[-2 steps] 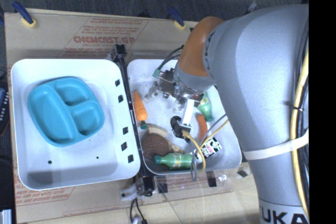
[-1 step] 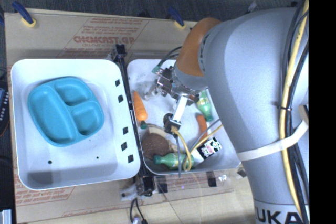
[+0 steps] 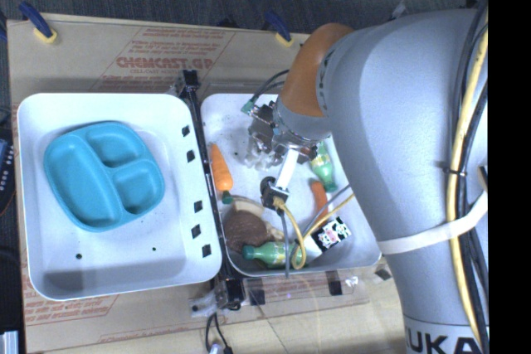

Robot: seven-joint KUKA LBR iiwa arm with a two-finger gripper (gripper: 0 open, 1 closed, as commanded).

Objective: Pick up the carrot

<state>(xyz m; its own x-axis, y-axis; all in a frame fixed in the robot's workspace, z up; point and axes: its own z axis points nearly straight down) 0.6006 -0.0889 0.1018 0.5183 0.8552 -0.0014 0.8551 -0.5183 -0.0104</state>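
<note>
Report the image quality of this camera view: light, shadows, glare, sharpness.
Camera view: light is even and soft, the picture slightly grainy; the left bin shows a faint shadow along its lower inner wall; the blue tray carries mild sheen, no harsh glare; the carrot reads clearly; the gripper area is cluttered and hard to resolve.

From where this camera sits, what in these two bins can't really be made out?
- The gripper in the camera view: too small and cluttered to tell how it stands.
- The right bin: its right side lies under the grey arm.
- The smaller orange piece: partly covered by the arm, hard to identify.
- The brown object near the green bottle: blurred, unclear what it is.
- The carrot itself shows plainly by the bin's left wall.
</note>
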